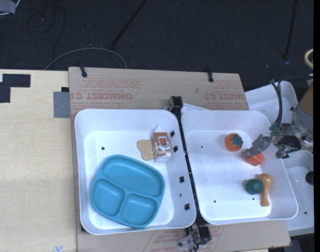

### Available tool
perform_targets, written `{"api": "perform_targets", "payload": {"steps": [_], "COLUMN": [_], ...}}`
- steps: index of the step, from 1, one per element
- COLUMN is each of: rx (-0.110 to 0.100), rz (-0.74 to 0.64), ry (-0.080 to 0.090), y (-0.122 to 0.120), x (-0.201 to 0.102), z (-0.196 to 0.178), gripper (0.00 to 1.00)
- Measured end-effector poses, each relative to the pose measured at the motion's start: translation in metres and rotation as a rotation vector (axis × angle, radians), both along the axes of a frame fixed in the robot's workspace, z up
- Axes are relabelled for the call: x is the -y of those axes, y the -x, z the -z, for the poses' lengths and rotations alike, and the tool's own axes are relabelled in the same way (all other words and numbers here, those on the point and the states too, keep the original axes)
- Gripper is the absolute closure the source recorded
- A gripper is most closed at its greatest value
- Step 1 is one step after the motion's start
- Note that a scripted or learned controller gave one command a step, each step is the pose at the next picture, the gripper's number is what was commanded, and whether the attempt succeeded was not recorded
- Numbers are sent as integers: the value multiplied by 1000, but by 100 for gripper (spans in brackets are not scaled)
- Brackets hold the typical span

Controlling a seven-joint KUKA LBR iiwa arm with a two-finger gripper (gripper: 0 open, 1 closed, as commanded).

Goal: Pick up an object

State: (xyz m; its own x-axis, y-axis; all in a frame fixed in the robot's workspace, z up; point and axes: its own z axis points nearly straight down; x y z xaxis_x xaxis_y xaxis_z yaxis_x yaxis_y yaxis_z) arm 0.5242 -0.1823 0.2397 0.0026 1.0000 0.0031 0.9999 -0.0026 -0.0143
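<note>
**Small orange piece under our jaws**

Our gripper (pixel 267 148) hangs in the right bin (pixel 223 203), jaws spread, one finger touching a small orange-red piece (pixel 255 159). It looks light, rigid and smooth; we'd pinch across its middle, beside the tomato toy (pixel 233 142).

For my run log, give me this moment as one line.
gripper: open, right bin edge | held: nothing | nearest: red item | also right: tomato, maraca | left bin: blue plate, box
</note>
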Motion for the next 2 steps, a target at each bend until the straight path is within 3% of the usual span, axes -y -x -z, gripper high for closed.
{"api": "perform_targets", "payload": {"steps": [1,2], "rx": [13,8], "rz": [-3,-2], "ry": [3,1], "y": [-2,-6], "x": [0,-1], "z": [-7,37], "gripper": [0,0]}}
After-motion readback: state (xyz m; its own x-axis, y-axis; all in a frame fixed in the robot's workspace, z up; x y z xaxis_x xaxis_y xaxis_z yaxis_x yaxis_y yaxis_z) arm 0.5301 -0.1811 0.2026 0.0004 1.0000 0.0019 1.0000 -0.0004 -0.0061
